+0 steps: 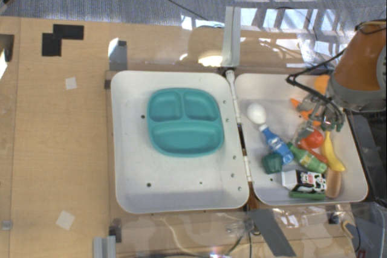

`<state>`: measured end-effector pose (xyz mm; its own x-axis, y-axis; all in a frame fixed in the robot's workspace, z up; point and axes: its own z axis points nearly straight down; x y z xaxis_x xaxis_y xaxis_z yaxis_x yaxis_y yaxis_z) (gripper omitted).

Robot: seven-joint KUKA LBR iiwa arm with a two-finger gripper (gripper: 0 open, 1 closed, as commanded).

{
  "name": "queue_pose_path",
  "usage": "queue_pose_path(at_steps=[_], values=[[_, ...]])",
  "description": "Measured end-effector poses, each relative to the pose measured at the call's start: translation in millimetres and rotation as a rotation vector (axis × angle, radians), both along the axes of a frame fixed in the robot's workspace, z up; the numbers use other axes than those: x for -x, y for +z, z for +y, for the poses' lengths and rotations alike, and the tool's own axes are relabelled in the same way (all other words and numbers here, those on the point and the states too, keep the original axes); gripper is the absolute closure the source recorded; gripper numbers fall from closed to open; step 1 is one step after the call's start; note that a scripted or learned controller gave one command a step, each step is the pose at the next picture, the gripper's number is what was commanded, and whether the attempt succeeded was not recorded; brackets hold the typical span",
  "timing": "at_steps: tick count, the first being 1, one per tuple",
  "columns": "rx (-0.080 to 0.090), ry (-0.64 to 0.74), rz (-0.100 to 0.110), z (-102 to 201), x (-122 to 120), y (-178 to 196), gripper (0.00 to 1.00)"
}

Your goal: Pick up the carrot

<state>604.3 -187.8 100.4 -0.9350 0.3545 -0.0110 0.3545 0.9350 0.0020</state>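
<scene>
The wooden surface (pixel 54 148) carries two shallow white bins side by side, their inner rims nearly touching along a narrow seam. The left bin (pixel 130 184) holds a teal divided plate (pixel 184 121) set near its middle, with bare white floor all round it, widest toward the near rim. The right bin (pixel 266 90) is crowded along its right and near sides and open in its far left part, where only a white egg (pixel 256 112) lies. The arm comes in from the right over the bin's far right corner, and the gripper (pixel 318 119) hangs low above the clutter near the right rim; how far its tips are parted cannot be told, and nothing can be seen held between them. The carrot (pixel 300 104) lies just beside the gripper on its far left side, an orange piece partly covered by the gripper's body. Below the gripper sits a red-orange round item (pixel 312 139), with a yellow banana (pixel 331 154) along the right rim. A blue bottle (pixel 276 143) slants toward a dark green block (pixel 273 162), and a small black-and-white carton (pixel 308 180) rests close to the near rim.
</scene>
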Motion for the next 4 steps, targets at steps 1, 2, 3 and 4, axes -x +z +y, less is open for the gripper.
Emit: queue_pose_path(at_steps=[1, 2, 3, 4], values=[[-0.002, -0.209, -0.001, 27, 22, -12, 0.0], [-0.001, -0.202, -0.012, 29, 18, 3, 1.0], [-0.007, -0.623, -0.001, 59, 35, 56, 1.0], [-0.01, -0.792, 0.001, 108, 64, 104, 1.0]])
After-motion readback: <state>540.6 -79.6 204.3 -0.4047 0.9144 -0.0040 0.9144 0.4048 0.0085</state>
